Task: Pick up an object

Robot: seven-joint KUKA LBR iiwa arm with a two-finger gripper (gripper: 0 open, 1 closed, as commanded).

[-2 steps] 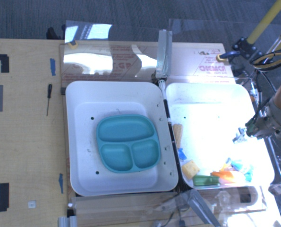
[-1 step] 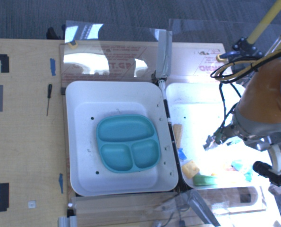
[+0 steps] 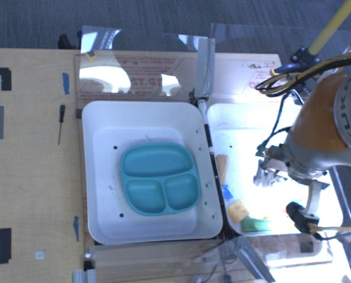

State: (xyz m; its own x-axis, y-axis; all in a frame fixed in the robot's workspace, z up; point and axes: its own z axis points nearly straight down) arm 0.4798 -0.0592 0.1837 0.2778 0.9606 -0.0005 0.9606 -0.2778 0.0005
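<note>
my gripper (image 3: 269, 173) hangs over the right bin (image 3: 246, 122); whether it's released or clenched, i cannot tell. the yellow block (image 3: 236, 210) and green piece (image 3: 255, 223) lie crowded in the near-left corner; i could strike the wall or nudge both.

One camera sits high above the counter (image 3: 28, 175) and looks down at a slant. It is far enough back to see both white bins, the left bin (image 3: 98, 158) and the right bin (image 3: 246, 122), side by side. The arm (image 3: 320, 122) comes in from the right side. Dark floor (image 3: 163, 5) runs along the top.
</note>
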